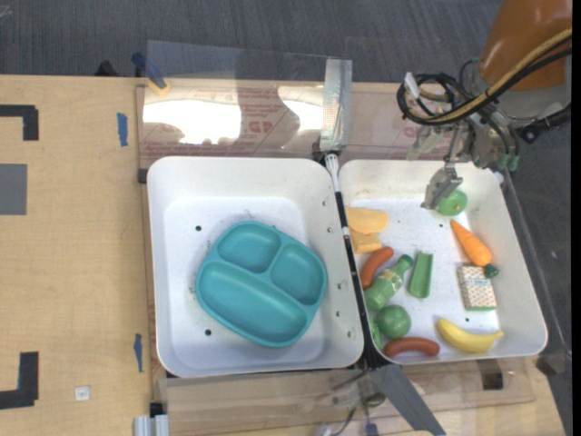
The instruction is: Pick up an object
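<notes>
A small green toy fruit [453,203] lies near the right bin's [531,309] far edge, touching the gripper [440,192] beside it; whether the claw grips it, I cannot tell. A toy carrot [471,242] lies just nearer.

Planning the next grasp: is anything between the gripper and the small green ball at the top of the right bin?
Nothing visible. The gripper hangs right beside the green ball; the carrot lies below it, out of the way.
</notes>
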Robot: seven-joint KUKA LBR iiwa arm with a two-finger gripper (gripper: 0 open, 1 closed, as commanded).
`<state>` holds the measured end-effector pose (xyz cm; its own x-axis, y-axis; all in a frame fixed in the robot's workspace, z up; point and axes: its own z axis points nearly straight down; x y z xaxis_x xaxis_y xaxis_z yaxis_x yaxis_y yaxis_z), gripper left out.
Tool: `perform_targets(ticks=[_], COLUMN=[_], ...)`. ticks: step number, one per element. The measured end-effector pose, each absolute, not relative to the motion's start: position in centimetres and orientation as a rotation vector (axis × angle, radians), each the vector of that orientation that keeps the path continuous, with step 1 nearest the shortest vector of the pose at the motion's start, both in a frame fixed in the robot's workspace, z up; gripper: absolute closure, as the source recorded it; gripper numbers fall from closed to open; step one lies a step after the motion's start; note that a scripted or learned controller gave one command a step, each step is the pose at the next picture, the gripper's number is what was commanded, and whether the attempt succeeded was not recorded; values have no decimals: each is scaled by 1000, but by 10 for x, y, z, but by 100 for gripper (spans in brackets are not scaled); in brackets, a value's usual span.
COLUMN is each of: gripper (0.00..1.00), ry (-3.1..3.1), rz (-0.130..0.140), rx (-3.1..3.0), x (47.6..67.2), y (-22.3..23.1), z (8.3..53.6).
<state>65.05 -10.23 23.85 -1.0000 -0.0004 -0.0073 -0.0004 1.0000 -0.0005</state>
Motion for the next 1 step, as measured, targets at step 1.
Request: perform_targets(ticks=[1], gripper=[0], ry=[3148], rz=[4], rx=[-77], x=[664], y=[-144], z=[108])
